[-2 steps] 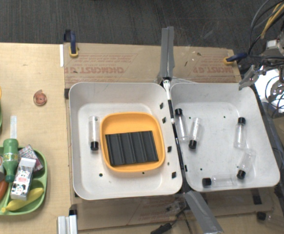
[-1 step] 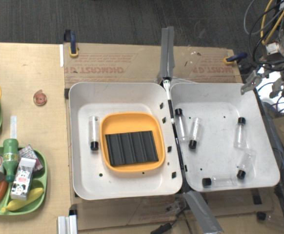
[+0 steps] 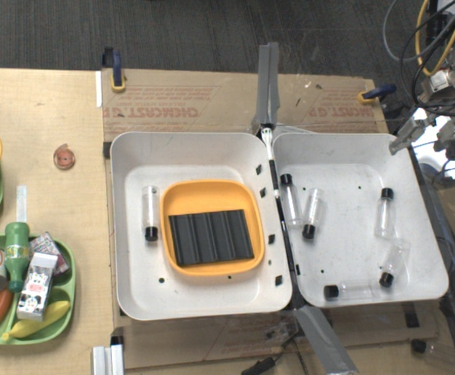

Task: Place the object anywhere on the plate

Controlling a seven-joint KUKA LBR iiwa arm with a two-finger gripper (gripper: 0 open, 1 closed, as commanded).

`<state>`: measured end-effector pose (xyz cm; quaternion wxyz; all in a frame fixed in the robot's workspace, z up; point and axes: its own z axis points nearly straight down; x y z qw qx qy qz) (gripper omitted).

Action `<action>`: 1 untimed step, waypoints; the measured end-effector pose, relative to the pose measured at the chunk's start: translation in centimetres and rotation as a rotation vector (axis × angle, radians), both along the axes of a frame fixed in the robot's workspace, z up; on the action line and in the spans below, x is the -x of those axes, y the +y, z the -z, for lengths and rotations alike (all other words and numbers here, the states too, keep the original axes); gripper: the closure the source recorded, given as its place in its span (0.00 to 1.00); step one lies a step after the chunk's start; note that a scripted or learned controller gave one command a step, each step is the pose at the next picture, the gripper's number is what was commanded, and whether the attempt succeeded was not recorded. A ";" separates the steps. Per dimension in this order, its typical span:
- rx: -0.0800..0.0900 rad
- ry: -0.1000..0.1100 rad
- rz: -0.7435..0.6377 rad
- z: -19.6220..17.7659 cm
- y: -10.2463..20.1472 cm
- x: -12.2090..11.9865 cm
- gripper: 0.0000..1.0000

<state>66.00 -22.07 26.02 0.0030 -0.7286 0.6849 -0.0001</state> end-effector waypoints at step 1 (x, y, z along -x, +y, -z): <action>0.000 0.002 -0.239 0.9 1.8 0.1 0.00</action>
